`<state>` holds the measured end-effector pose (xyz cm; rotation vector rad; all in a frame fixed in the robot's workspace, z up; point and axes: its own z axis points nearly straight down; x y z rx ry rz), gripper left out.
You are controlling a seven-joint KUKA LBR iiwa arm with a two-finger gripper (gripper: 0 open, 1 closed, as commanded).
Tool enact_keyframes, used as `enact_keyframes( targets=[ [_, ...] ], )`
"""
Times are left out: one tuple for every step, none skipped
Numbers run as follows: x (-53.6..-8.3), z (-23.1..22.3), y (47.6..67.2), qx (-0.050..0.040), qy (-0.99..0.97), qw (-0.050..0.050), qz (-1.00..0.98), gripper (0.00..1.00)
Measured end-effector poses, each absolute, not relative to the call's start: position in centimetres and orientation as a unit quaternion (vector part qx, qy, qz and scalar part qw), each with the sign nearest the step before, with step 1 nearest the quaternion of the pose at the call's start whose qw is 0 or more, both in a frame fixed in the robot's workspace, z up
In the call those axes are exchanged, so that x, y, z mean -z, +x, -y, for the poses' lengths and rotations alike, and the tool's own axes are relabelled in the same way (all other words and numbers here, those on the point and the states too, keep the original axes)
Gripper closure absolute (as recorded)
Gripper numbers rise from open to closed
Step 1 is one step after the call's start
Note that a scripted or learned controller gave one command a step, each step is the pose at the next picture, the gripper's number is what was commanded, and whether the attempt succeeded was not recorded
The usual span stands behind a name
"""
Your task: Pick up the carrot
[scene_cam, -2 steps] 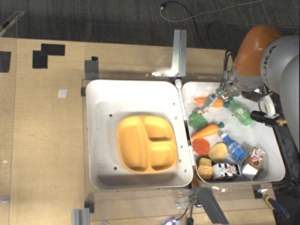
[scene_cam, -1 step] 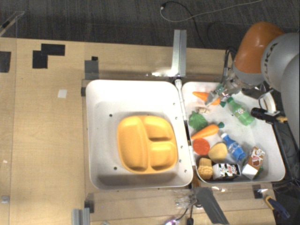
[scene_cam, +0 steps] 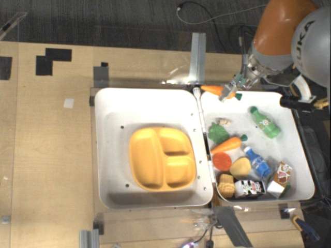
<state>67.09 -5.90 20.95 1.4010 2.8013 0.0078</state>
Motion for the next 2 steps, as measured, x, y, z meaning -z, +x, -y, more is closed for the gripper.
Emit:
enact_keyframes(
  targets=[
    [-18.7, -1.1, 67.0, -0.0023, 0.534, 0.003, -0.845, 1.00],
    [-18.7, -7.5, 67.0, -0.0026, 0.689, 0.001, -0.725, 1.00]
  ],
)
